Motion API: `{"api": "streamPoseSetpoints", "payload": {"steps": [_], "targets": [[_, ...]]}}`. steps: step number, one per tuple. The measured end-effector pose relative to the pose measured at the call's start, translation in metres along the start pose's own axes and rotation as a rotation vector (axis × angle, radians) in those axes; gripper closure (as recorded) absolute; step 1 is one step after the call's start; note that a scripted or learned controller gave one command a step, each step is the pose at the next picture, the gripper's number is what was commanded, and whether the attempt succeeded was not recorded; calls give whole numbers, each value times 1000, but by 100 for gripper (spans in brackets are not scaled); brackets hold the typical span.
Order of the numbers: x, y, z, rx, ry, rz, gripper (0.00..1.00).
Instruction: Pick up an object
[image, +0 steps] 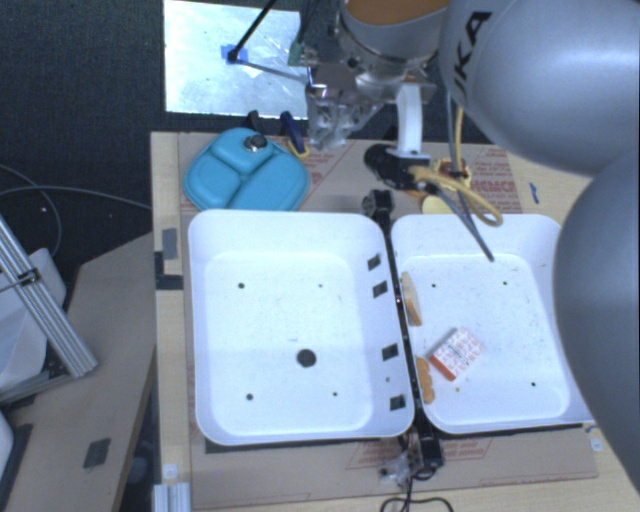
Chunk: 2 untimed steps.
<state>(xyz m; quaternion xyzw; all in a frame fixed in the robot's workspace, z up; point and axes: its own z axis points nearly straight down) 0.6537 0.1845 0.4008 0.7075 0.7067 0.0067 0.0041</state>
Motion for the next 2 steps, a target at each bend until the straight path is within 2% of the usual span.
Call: {"api": "streamPoseSetpoints", "payload": {"steps": [1,2], "targets": [[50,-44,-3,14,-3,-4,100],[49,-47,135,23,-6,-1,100]]}}
